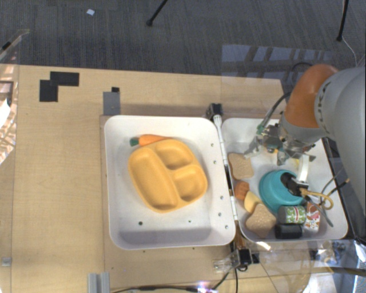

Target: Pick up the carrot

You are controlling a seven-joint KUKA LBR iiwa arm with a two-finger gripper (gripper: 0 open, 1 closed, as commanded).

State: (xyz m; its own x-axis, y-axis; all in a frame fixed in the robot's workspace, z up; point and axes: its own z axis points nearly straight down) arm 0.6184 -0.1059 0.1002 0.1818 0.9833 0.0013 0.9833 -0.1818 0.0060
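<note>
Here, tapered orange carrot (150, 139), moulded tray (167, 174)

A pale wooden bench (63, 189) fills most of the view, with black tape patches (57, 84) near its far left corner – beyond its far edge lies dark grey carpeted floor (189, 34), crossed by thin black stand legs (157, 14)

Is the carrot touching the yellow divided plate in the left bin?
Touching. The camera view shows the carrot lying right against the yellow divided plate at its upper rim, with no white gap between them.
</note>
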